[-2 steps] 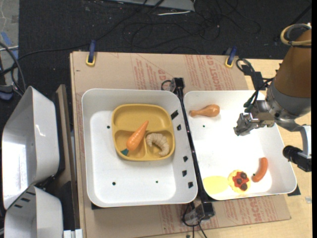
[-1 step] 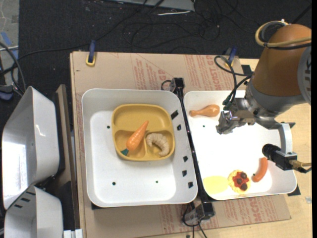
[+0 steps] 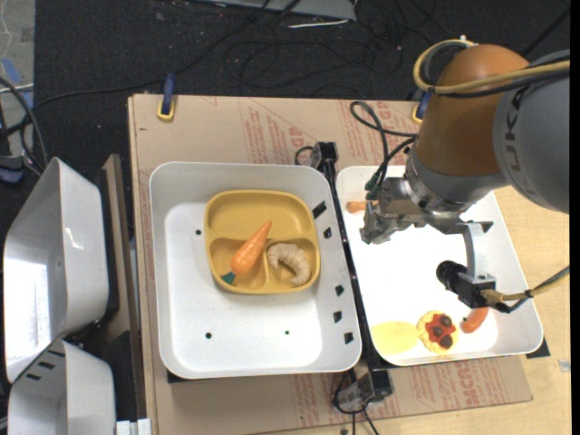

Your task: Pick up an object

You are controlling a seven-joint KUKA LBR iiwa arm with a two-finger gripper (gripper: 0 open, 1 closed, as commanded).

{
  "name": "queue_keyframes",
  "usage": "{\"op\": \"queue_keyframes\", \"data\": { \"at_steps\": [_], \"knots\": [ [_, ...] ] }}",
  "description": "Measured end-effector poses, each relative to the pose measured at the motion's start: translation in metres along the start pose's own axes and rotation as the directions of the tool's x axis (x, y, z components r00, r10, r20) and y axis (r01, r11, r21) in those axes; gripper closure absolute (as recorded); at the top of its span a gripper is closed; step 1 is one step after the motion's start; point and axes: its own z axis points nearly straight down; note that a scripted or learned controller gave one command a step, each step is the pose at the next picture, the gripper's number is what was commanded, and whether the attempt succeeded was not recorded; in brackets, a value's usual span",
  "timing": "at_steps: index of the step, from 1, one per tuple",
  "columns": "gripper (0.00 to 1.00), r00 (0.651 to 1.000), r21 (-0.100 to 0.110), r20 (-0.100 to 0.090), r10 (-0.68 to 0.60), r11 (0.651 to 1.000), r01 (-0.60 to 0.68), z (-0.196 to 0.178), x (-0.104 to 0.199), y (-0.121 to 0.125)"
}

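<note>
The left bin holds a yellow divided plate with an orange toy carrot and a pale shrimp-like piece in it. In the right bin, a small orange piece lies by the upper left wall. A flat yellow piece, a yellow slice topped with red and black bits and a small orange carrot lie along the near wall. My gripper hangs over the upper left of the right bin, just right of the small orange piece. Nothing is visibly held.
A black part on a white bracket juts from the arm over the right bin, close above the small carrot. The arm's grey and orange body covers the bin's far right corner. The bins' shared walls run between plate and gripper.
</note>
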Motion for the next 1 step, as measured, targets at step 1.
{"op": "queue_keyframes", "data": {
  "at_steps": [1],
  "knots": [
    [1.00, 1.000, -0.003, 0.000, -0.001, 1.000, 0.001, -0.0038, 0.0518, 0.0090]
  ]
}}
